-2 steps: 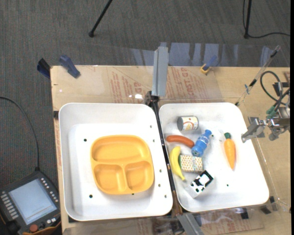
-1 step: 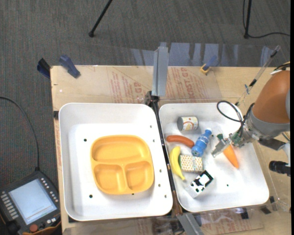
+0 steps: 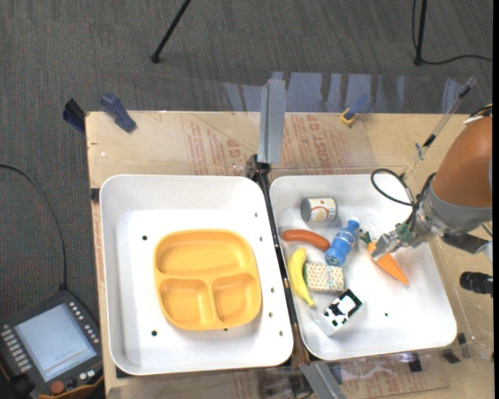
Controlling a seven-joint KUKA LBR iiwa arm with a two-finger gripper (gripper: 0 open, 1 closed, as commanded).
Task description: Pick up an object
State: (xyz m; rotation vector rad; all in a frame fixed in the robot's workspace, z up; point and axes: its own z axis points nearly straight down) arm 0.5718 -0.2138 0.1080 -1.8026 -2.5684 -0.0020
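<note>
The right bin point(image 3: 416, 327) holds several small objects. An orange carrot point(image 3: 393, 267) lies at its middle right. My gripper point(image 3: 385, 245) hangs right over the carrot's upper left end, touching or nearly touching it. Left of it lie a blue bottle point(image 3: 343, 243), a small can point(image 3: 318, 210) on its side and a red sausage point(image 3: 306, 238). A banana point(image 3: 298, 274), a checkered packet point(image 3: 324, 278) and a black-and-white box point(image 3: 341, 310) lie lower down.
A yellow divided plate point(image 3: 206, 288) sits in the left bin point(image 3: 125, 223). The arm point(image 3: 466, 181) reaches over the right bin's right rim. A teach pendant point(image 3: 46, 343) lies on the floor at the lower left.
</note>
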